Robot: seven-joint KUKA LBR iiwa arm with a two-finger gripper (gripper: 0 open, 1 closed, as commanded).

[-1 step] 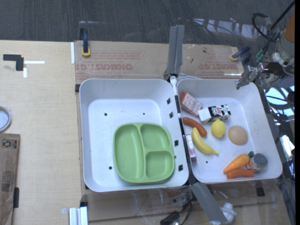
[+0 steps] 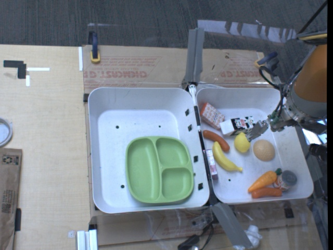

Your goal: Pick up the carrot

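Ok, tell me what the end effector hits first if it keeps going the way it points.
Probably the lemon: the end effector points down-left, its tip right beside it. Height above the right bin is unclear, so it could pass over.

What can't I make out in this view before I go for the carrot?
- End effector: too small and dark in the camera view to read its fingers.
- Carrot: its lower side merges with an orange item beneath; the boundary is unclear.
- Small can: label too small to read.
- Arm: cut off by the right edge.
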